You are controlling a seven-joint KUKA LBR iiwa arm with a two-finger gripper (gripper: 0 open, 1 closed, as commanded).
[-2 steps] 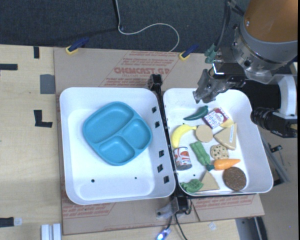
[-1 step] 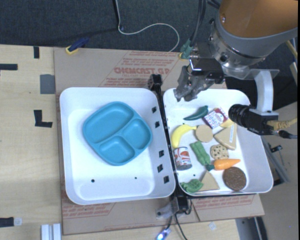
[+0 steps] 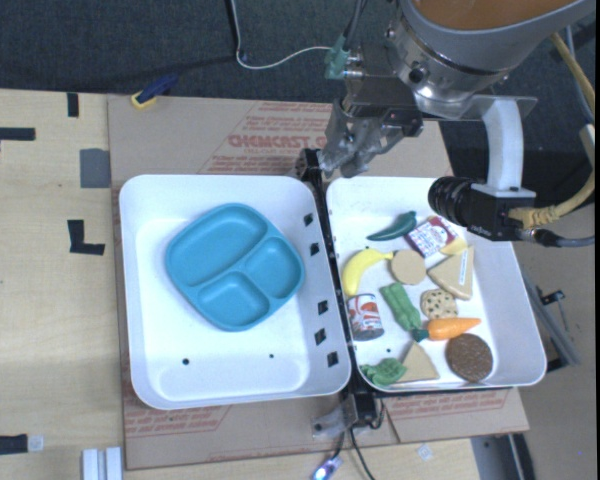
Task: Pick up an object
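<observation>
My gripper [image 3: 348, 151] hangs over the back rim where the two bins meet, clear of the toys, and nothing shows in its grasp. The right bin [image 3: 520, 298] holds several toy foods: a yellow banana [image 3: 363, 266], a dark green pepper [image 3: 392, 228], a red packet [image 3: 430, 236], a tan round biscuit [image 3: 408, 267], a cheese wedge [image 3: 456, 274], a green cucumber [image 3: 402, 306], a small can [image 3: 366, 315], an orange carrot [image 3: 452, 328] and a brown patty [image 3: 470, 356].
The left bin [image 3: 150, 218] carries a blue divided plate [image 3: 235, 265]. A black cylinder [image 3: 470, 209] on the arm's white bracket juts over the right bin's back corner. Cables trail behind the bins. Cardboard lies under both bins.
</observation>
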